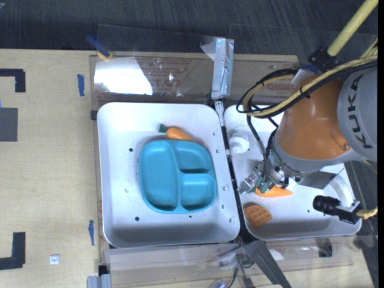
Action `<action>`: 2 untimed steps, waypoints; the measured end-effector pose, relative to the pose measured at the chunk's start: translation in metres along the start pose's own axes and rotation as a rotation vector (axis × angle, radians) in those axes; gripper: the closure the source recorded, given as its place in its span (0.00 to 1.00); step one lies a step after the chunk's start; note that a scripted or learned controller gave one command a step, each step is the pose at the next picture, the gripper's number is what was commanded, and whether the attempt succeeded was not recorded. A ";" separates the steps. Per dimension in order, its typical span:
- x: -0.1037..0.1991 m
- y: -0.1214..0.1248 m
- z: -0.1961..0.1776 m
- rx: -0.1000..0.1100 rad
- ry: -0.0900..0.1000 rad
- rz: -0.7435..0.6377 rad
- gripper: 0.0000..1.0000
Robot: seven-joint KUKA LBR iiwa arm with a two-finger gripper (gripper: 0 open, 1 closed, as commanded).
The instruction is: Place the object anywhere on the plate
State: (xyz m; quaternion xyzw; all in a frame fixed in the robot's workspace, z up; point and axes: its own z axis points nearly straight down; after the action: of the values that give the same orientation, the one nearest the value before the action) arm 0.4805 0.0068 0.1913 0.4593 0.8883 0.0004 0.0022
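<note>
Looming over the right bin, the arm is the biggest risk: its bulk hides much of that bin, and any lift must clear the divider beside the left bin. Inside the left bin lies the blue divided plate, with one toy carrot touching its far rim. The gripper sits low in the right bin over a second toy carrot; whether it pinches the carrot I cannot tell. A shallow grip on that tapered shape could slip. Nearby, a waffle-like toy might get nudged.
</note>
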 end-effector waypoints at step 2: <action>0.018 0.014 0.006 0.000 0.001 -0.380 1.00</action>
State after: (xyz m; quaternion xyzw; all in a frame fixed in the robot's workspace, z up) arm 0.4812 0.0298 0.1849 0.2832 0.9591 0.0004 0.0019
